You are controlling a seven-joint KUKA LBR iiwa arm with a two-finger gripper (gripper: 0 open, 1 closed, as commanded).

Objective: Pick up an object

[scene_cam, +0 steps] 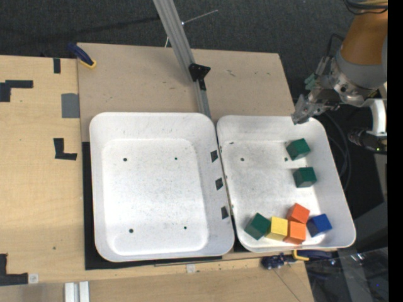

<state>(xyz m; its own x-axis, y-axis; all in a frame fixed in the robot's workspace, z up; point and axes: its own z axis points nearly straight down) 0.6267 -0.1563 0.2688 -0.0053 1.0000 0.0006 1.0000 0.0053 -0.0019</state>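
Note:
Several small blocks lie in the right bin (252, 131). One green block (298, 148) sits near the bin's far right side, and a darker green one (305, 177) lies just below it. Along the front edge huddle a dark green block (257, 226), a yellow block (279, 227), an orange block (295, 231), a red-orange block (300, 213) and a blue block (319, 224). My gripper (301, 114) hovers over the bin's far right corner, above and slightly right of the upper green block, with nothing visible in it.
The left bin (101, 131) sits beside the right one on the wooden bench. A slanted metal rail (179, 36) runs from the top down to the gap between the bins. Cables hang at the far right by the arm.

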